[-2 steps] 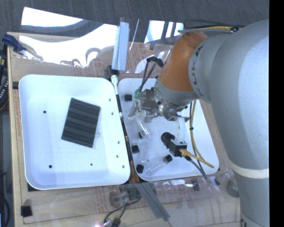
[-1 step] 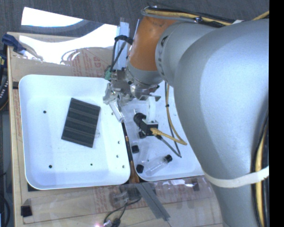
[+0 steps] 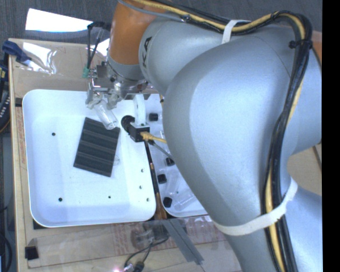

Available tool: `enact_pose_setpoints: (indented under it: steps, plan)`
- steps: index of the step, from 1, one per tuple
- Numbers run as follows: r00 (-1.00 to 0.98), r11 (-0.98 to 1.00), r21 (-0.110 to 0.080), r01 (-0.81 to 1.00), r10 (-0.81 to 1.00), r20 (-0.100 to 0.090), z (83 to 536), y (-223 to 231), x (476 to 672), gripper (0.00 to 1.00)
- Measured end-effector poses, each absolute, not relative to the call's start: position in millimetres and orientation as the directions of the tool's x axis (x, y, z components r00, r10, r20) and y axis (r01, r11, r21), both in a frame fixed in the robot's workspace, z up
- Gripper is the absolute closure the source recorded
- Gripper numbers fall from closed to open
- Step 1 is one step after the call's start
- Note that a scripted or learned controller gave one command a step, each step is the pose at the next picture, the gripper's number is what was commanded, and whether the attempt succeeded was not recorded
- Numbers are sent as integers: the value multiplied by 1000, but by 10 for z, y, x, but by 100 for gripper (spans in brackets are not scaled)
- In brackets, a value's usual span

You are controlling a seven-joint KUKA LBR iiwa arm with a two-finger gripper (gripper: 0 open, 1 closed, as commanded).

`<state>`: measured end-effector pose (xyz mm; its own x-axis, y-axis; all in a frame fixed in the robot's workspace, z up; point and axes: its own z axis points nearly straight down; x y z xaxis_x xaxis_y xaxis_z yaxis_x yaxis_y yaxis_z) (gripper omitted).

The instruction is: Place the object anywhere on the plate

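Observation:
A dark ribbed rectangular plate (image 3: 96, 147) lies flat in the left white bin (image 3: 51, 174), a little left of the bin's middle. My gripper (image 3: 102, 109) hangs just above the plate's far edge, at the top of that bin. Something pale and translucent shows at the gripper's tip, right by the plate's upper corner; I cannot make out whether it is a held object or part of the gripper. The arm's grey body and orange band (image 3: 127, 33) cover most of the right bin (image 3: 178, 205).
A black connector with a yellow cable (image 3: 137, 132) sticks out beside the gripper over the divide between the bins. Small black items (image 3: 161, 178) lie in the visible strip of the right bin. Clutter and tools sit beyond the bench's left edge.

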<state>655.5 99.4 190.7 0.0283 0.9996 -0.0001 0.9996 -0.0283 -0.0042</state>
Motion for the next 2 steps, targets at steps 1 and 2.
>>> enact_pose_setpoints:
  steps: [1,2]
  plan:
    - [29,-29,-4,1000,1000,0,1909,990,6556,0]
    - [164,-164,-3,986,986,-1,1567,1745,6543,0]
